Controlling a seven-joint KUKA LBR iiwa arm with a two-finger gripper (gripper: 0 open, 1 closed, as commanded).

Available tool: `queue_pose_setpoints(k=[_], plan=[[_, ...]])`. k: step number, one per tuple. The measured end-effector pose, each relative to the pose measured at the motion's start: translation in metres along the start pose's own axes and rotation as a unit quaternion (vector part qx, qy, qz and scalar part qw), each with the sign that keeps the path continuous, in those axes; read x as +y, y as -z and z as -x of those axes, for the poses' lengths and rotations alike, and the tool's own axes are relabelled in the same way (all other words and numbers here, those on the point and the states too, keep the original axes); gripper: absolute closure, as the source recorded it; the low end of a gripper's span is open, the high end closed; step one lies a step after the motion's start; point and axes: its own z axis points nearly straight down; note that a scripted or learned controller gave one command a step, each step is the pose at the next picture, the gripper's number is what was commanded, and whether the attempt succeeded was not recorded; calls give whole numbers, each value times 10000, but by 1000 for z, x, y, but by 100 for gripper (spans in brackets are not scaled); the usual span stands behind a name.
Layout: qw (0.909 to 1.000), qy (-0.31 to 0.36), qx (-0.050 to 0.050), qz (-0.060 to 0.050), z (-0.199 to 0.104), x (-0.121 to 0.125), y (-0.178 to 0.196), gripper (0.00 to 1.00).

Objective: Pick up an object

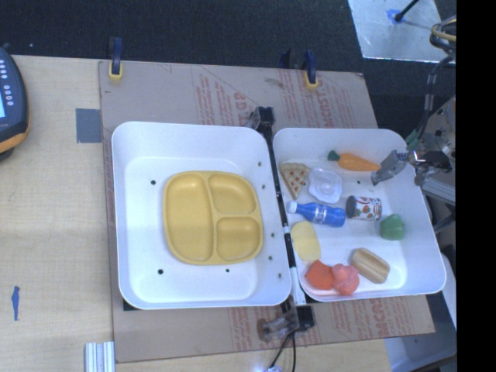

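Gripper [397, 164] hovers over the right bin's [434, 273] far right edge, jaws apparently parted, holding nothing. Approach step: carrot [357, 162] lies just left; next it must drop and close.

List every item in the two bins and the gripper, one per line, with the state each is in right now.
Yellow plastic divided tray: flat in left bin, nothing in it.
Blue plastic bottle: on its side.
Small dark can: on its side.
Clear plastic cup: lying in right bin.
Orange toy carrot: lying flat, untouched.
Grey two-finger gripper: above right bin, holding nothing.
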Motion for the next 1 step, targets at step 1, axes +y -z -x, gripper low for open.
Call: queue_pose_setpoints(k=[1], plan=[[10000,32,-3,14,-32,96,-58,0]])
